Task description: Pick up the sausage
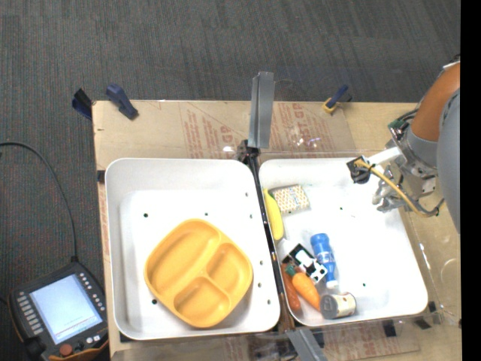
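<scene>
the pincer [383, 194] hangs over the right bin's [391, 273] far right corner; i can't tell its state. smooth white floor lies open below it. the goods crowd the bin's left side: a speckled sponge [290, 198], a banana [274, 215] along the wall, a blue bottle [322, 251], a carrot [304, 289], a small metal can [337, 304]. the slim reddish sausage [291, 292] lies tight against the carrot near the front-left wall. the left bin [124, 224] holds a yellow divided plate [198, 272]. cardboard covers the bench [180, 130]; grey carpet [188, 36] beyond.

Open floor across the right bin [391, 277], clutter of carrot [304, 289], bottle [323, 254], can [337, 304] along its left.
</scene>
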`<state>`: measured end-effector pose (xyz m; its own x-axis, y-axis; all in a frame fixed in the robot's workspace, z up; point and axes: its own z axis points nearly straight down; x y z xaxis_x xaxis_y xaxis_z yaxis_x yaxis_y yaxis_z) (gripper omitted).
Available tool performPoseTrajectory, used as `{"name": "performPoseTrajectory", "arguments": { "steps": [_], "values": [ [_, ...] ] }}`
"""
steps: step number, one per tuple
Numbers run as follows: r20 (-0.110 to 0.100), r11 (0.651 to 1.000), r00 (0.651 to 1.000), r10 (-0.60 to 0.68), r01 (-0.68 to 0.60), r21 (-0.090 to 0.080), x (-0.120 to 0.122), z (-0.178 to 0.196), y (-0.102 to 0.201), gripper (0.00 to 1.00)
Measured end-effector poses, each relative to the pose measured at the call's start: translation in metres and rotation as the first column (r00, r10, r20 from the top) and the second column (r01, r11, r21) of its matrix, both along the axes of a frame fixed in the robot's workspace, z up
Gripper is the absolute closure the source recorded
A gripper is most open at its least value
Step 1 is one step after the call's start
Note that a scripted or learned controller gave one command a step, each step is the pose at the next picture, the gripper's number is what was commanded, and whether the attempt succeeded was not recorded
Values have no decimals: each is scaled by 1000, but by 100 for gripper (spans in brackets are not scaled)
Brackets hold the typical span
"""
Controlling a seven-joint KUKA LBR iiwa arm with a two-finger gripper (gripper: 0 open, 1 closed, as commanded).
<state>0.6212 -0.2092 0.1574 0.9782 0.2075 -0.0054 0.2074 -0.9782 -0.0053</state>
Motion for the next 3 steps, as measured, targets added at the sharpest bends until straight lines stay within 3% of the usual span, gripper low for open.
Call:
{"name": "performPoseTrajectory", "arguments": {
  "steps": [1,2,3],
  "values": [
    [1,1000,1000,-9,9,0,-38,48,-3,100],
    [1,1000,1000,-3,3,-1,11,-9,1,100],
    [2,1000,1000,-8,8,0,-13,30,-3,100]
  ]
}}
